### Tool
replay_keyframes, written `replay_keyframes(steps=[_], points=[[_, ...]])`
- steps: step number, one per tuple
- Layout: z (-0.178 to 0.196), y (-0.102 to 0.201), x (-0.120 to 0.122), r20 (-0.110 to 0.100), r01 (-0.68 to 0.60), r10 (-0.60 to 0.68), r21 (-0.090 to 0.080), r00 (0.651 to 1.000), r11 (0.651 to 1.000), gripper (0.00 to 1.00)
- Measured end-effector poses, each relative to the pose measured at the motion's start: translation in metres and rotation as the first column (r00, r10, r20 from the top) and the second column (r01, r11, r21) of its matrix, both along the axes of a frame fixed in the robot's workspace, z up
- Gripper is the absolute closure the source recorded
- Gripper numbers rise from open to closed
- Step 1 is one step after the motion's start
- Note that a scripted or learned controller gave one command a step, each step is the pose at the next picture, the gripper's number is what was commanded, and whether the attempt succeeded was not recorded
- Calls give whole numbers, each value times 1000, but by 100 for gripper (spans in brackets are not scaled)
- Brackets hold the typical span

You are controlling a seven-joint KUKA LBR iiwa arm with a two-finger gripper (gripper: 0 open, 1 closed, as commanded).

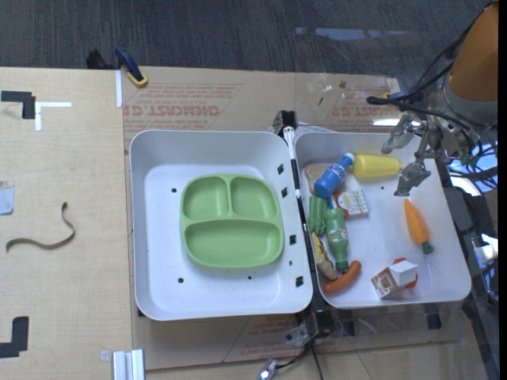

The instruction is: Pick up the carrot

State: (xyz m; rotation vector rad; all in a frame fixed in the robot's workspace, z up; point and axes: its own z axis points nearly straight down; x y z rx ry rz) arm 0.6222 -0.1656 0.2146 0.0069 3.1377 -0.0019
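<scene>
Two shallow white bins sit side by side on a bench, seen from above at a slant. The left bin [150,236] holds a green divided plate [232,221]. The right bin [444,291] holds the clutter. The carrot [417,224], orange with a small green end pointing toward five o'clock, lies on bare bin floor near the right wall, at about three o'clock from the bin's centre. The yellow object [375,165] lies at its eleven o'clock, the small carton [395,278] at its seven o'clock, both apart from it.

The arm enters from the right. Its gripper [418,167] hangs just above the carrot's blunt top, at roughly twelve o'clock from it, with fingers spread apart and nothing between them.

The step in hand appears to be the approach. To do it well, the gripper would likely need to shift toward six o'clock until centred over the carrot's thick middle, turn so its fingers straddle the narrow width, not the length, then descend. The nearby wall may crowd the outer finger.
</scene>
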Motion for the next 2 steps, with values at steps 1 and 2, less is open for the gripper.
replay_keyframes(steps=[1,2], points=[[-121,-57,-23,2,-35,35,0,999,999,0],[-110,-56,-20,10,-40,40,-3,999,999,100]])
